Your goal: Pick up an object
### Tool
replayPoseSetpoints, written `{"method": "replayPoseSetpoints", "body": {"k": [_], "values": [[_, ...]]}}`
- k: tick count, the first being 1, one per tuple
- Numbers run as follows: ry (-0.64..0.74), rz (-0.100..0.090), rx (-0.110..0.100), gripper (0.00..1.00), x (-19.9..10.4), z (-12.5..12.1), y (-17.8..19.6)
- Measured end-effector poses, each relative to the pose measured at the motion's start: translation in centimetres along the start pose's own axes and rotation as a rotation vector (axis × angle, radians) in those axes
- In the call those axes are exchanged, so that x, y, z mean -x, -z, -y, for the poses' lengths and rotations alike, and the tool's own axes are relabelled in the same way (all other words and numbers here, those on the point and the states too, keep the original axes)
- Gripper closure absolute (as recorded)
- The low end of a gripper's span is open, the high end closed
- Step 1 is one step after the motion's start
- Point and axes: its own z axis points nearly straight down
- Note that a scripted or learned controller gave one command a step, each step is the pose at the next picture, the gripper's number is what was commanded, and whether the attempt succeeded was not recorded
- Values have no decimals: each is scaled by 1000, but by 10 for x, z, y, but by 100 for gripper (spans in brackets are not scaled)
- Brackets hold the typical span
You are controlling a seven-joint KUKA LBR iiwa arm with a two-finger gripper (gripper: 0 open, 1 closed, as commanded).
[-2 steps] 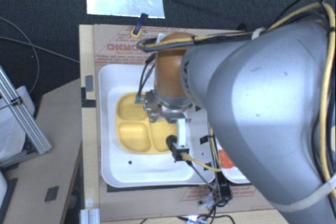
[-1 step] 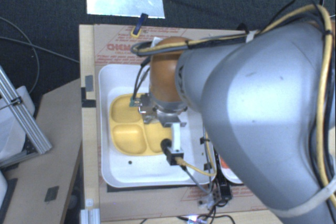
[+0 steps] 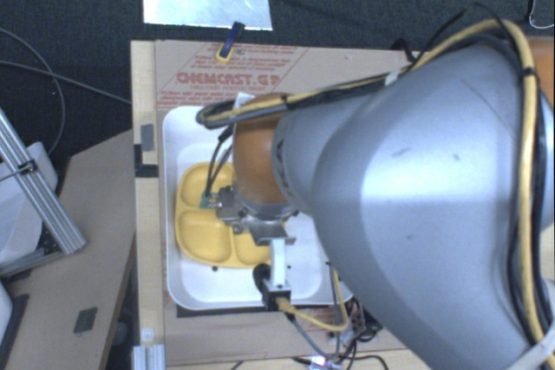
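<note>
Over white bin [image 3: 187, 287], arm [image 3: 416, 186] abv yellow tray [image 3: 198, 226], jaws hidden, open/shut can't tell

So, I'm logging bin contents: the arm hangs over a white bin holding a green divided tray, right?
No, the divided tray is yellow, not green, as the camera view shows; the arm does hang over the white bin holding it.

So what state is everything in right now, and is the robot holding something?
yellow divided plate: lying flat in the white bin, partly hidden under the arm.
white bin: upright on the bench, holding the plate.
arm: reaching in from the right, bent down over the bin.
gripper: over the plate; I cannot tell whether it grips anything.
</note>
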Motion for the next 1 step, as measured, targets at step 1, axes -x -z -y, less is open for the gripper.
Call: {"method": "replayPoseSetpoints", "body": {"k": [1], "values": [[8,-10,-2,100,14,-47,-1]]}}
